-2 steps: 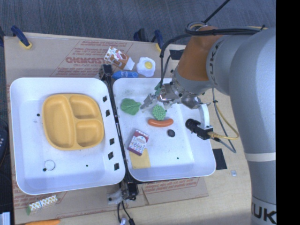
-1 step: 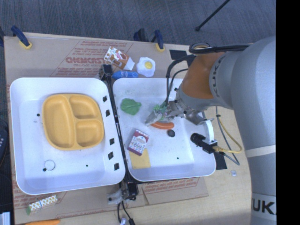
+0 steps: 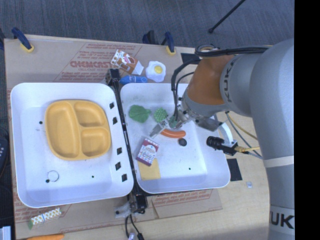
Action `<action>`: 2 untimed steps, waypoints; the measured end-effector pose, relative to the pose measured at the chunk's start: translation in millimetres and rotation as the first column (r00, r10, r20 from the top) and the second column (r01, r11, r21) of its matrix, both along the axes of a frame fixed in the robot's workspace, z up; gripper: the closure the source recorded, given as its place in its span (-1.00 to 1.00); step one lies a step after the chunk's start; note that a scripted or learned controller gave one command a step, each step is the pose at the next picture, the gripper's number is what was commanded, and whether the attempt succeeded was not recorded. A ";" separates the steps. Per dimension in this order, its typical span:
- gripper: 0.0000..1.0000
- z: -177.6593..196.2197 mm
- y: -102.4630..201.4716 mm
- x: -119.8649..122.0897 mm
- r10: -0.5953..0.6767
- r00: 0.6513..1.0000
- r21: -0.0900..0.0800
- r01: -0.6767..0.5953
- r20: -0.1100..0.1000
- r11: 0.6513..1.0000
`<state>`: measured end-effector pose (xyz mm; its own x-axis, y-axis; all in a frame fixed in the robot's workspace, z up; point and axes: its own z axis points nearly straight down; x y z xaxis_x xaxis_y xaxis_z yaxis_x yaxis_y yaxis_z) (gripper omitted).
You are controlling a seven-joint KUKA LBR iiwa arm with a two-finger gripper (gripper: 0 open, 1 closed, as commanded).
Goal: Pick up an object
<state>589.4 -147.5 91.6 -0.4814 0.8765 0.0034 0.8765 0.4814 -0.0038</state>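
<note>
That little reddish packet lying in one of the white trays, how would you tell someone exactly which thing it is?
Start at the right-hand white bin, the one the grey arm reaches into. Near its lower left area lies the small red packet, tilted, its lower end overlapping a flat yellow square. It is the only boxy, printed item there; the green pieces and the orange sausage shape nearby are plain and rounded.

- One fixed camera is looking down at a slant from above the bench (image 3: pixel 40 49).
- It is taking in both white bins: left bin (image 3: pixel 20 134), right bin (image 3: pixel 215 171).
- Arm (image 3: pixel 250 84) is coming in from the frame's right, nearest the lens.
</note>
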 end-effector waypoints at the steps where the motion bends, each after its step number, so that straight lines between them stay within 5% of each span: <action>1: -1.00 -0.1 35.6 2.4 -0.010 1.000 0.000 0.010 -0.001 1.000; 2: 1.00 10.2 35.0 2.8 -0.007 1.000 0.000 0.007 -0.002 1.000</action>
<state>592.2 -112.5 101.8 -0.4755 0.8797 0.0040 0.8797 0.4755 -0.0057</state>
